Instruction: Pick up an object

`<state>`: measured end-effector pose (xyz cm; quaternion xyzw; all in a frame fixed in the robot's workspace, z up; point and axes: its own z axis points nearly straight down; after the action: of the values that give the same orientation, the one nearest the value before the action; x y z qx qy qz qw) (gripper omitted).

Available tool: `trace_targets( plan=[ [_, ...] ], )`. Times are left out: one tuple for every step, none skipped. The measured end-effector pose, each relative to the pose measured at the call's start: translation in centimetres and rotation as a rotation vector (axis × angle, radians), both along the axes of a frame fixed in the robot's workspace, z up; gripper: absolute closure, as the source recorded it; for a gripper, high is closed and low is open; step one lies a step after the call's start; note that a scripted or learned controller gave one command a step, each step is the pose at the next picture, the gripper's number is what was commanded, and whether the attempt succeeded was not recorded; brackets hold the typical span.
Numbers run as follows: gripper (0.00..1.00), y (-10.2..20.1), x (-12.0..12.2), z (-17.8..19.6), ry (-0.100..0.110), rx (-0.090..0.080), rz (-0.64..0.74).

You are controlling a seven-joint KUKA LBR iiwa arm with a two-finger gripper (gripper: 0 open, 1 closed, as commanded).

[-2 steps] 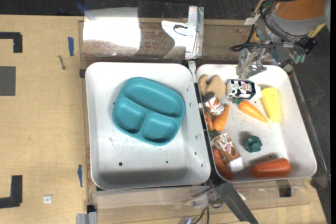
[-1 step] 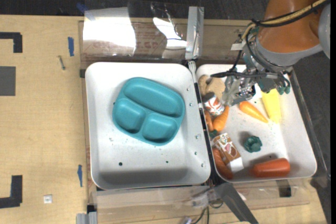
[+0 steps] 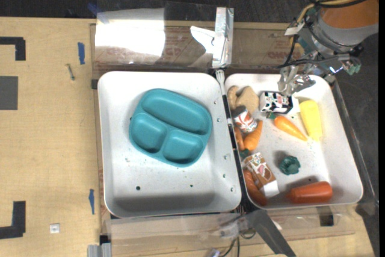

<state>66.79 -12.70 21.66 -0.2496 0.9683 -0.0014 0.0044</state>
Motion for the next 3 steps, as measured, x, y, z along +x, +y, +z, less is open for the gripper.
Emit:
trace_targets(
  plan=[
    [1.00, 6.6, 0.1, 2.6, -0.004, 0.003, -0.001],
    [1.00, 12.8, 0.0, 1.1, 0.005, 0.004, 0.012],
    [1.00, 11.5, -12.3, 3.2, 0.001, 0.001, 0.119]
  ],
)
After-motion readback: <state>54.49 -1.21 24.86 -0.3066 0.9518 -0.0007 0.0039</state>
